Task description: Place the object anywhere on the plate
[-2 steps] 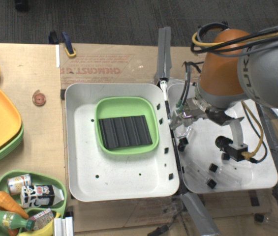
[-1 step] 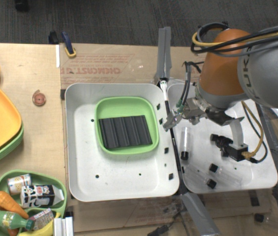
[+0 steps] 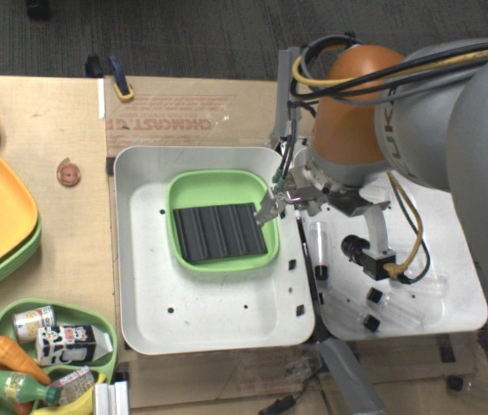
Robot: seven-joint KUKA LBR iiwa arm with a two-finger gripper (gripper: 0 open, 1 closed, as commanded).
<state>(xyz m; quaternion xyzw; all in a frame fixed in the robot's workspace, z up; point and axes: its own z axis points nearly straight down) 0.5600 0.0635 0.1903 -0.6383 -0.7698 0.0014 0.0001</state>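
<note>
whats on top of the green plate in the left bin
A dark ribbed slab lies flat on the green plate, covering most of its floor. The gripper hangs over the plate's right rim. Whatever is under the slab is hidden.

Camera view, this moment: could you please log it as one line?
gripper at green plate's right rim | dark ribbed object lies on plate | left bin

Green bowl (image 3: 45, 363) of toy groceries
</note>
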